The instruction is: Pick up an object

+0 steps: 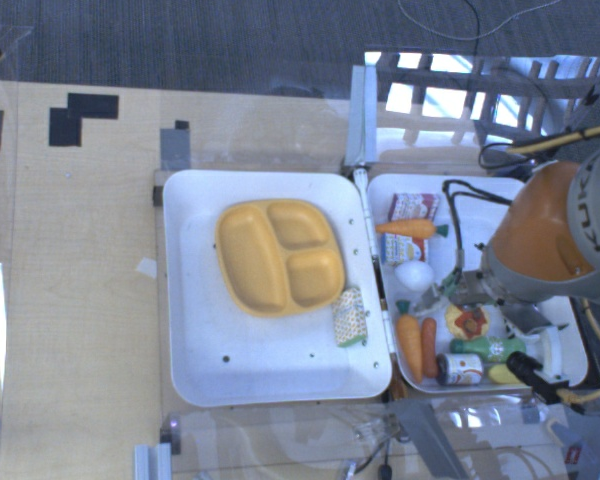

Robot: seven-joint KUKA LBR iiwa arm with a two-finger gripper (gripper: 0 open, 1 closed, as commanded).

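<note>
I see a pale wooden bench (70,298) under grey carpet, with black marks near its far left corner. On it, the left white bin (270,368) holds a yellow divided plate (278,255), lying flat toward the bin's far side. Just beside the plate's near right corner sits a small green-and-white patterned packet (349,320), close to the bin's right wall.

The right bin (385,203) is crowded. At its far end I make out a small red-and-white carton (412,206), and just in front of it an orange carrot (408,229) lying crosswise. A white ball (414,275) rests nearer me. Along the near left wall lie two orange, carrot-like pieces (411,346) side by side, with a small can (464,368) beside them, a green bottle (488,348) and a yellow piece (502,374) further right.

The arm (555,233) comes over this bin from the right, and its gripper (460,293) hangs low above a red-and-yellow item (470,322). I cannot tell from here whether its grip is released or clenched, and nothing is visibly held.
</note>
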